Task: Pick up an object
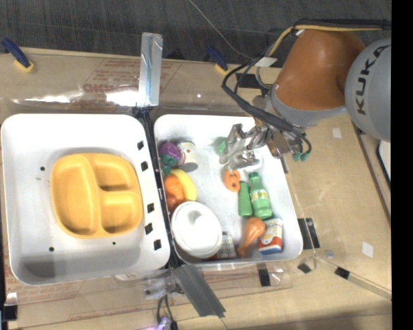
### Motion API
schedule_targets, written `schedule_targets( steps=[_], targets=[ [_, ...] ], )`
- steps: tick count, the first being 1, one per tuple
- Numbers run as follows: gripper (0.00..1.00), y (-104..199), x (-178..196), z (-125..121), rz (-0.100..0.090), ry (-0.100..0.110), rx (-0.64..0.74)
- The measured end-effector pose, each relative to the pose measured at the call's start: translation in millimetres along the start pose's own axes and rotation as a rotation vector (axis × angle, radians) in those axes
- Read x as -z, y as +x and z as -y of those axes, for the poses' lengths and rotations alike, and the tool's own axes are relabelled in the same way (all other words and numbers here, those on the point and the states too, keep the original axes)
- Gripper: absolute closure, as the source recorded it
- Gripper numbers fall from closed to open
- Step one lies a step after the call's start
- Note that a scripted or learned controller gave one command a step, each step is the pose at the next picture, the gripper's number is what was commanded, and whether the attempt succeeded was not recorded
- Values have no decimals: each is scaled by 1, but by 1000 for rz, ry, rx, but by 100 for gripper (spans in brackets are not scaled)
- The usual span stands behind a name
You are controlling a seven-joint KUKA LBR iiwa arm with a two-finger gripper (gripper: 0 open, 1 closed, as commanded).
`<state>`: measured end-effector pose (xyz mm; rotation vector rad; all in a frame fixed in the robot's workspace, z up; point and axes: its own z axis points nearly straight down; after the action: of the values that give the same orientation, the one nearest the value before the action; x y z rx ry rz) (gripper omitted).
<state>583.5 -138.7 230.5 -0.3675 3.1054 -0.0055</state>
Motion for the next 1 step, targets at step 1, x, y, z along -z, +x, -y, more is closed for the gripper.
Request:
schedule_targets(
  steps=[1],
  targets=[
    [100, -71, 32, 27, -8, -2, -125]
  ],
)
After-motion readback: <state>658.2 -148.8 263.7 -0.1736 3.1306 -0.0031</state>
